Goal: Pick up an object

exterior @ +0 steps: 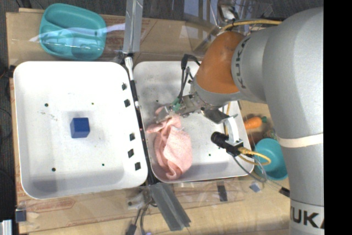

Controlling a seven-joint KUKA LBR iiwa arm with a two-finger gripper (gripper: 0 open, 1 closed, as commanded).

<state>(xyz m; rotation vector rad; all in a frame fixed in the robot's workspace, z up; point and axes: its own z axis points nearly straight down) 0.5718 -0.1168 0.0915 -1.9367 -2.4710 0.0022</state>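
Gripper (pixel 177 105) down inside the right bin (pixel 159 77), tip at the upper end of the pink cloth (pixel 171 146), apparently touching it. Whether spread or pressed together: cannot tell, the tip being small and dark against the wrist. No cloth visibly pinched. Cloth bunched below the tool, running down toward the bin's near rim, hard against the left wall. Bare white floor above and left of the tool; more bare floor right of the cloth. Black fitting with yellow cable (pixel 234 147) down and right of the tool. Far left of the tool, past the divider, left bin (pixel 33 173) with a blue cube (pixel 80 127) alone, well apart from its walls.
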